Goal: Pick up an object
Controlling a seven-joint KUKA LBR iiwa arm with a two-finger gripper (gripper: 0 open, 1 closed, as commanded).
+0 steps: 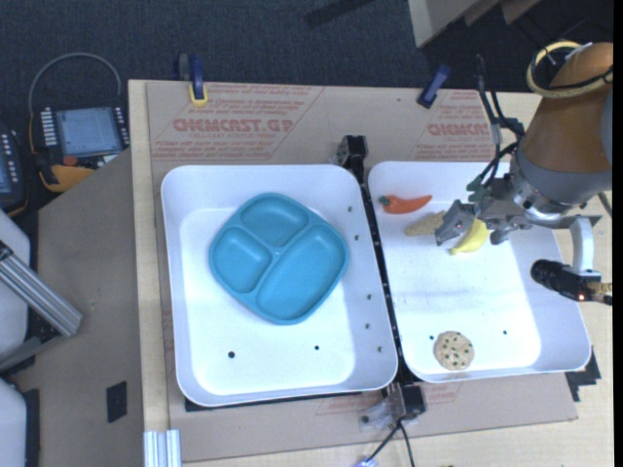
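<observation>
In the right bin [545,353] my gripper [474,229] hangs low near the far side, its jaws open. A small yellow banana-shaped object [471,242] lies right under it, showing between the two fingers, on the bin floor. Just left of the gripper rests a beige piece [422,226]. Farther back left is an orange carrot-like object [407,202]. A round speckled cookie [453,349] sits alone near the bin's front edge.
The left bin [185,261] bears a blue three-compartment plate [279,257]. The grey arm with its orange band [569,115] comes in from the right above the right bin's far corner. A black clamp [352,151] stands between the bins at the back.
</observation>
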